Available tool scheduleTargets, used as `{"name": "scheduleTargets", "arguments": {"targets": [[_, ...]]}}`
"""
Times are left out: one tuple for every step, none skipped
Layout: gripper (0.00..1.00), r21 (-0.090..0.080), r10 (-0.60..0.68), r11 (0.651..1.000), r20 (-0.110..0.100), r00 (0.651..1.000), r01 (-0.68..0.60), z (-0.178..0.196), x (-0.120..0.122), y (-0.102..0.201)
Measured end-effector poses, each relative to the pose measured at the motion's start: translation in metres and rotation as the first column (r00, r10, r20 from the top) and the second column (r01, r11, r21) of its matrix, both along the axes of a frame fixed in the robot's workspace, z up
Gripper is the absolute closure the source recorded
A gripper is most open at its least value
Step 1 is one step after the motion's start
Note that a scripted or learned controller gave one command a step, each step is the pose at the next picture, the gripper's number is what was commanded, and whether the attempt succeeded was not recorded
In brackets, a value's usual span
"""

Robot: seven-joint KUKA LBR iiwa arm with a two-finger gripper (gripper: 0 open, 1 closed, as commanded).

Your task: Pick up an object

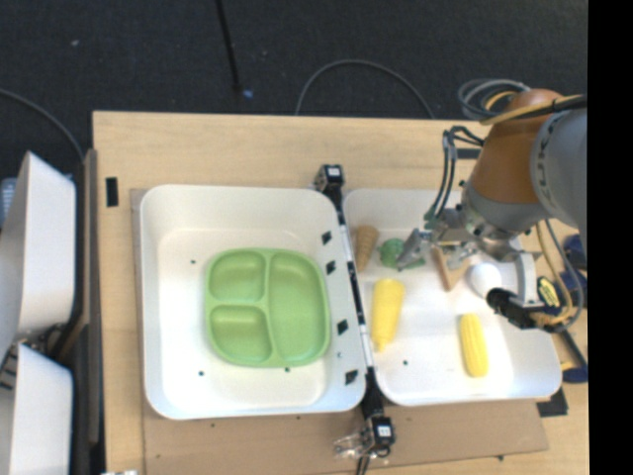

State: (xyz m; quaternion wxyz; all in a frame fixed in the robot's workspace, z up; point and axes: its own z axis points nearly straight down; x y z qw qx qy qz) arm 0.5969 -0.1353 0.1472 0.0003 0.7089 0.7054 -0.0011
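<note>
**A:** What does the surface look like, starting from the left?

**B:** At the far left edge sit white boxes (pixel 40 265), partly cut off. Next comes a pale wood bench (pixel 247 146), seen from above at a slant. Behind it, the floor (pixel 148 38) is dark, like carpet, with thin black cables (pixel 227 38) trailing across it and a loop of cable near the bench's back edge.

**A:** And on the bench?

**B:** Two shallow white bins side by side, touching along a clipped seam. The left bin (pixel 168 364) holds a light green tray (pixel 267 307) with three compartments, lying flat near its middle.

**A:** The right bin?

**B:** The right bin (pixel 514 389) holds several small things. Near the seam, at the back, lies a tan cone (pixel 366 243). Just beside it to the right is a small green object (pixel 391 251). In front of these lies a yellow corn (pixel 386 310), roughly upright in the view. Further right lies a second corn (pixel 474 344), well apart from the first.

**A:** Where is the arm?

**B:** The arm (pixel 514 166) reaches in from the right, orange band above grey wrist, over the back of the right bin. The gripper (pixel 435 247) hangs just right of the green object. I cannot tell how its fingers stand, nor whether anything is between them. A white round part (pixel 485 277) and black fittings sit below the wrist.
</note>
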Motion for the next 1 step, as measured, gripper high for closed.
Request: {"name": "scheduleTargets", "arguments": {"targets": [[0.0, 0.0, 0.001, 1.0, -0.001, 1.0, -0.001, -0.049, -0.0003, -0.0011]]}}
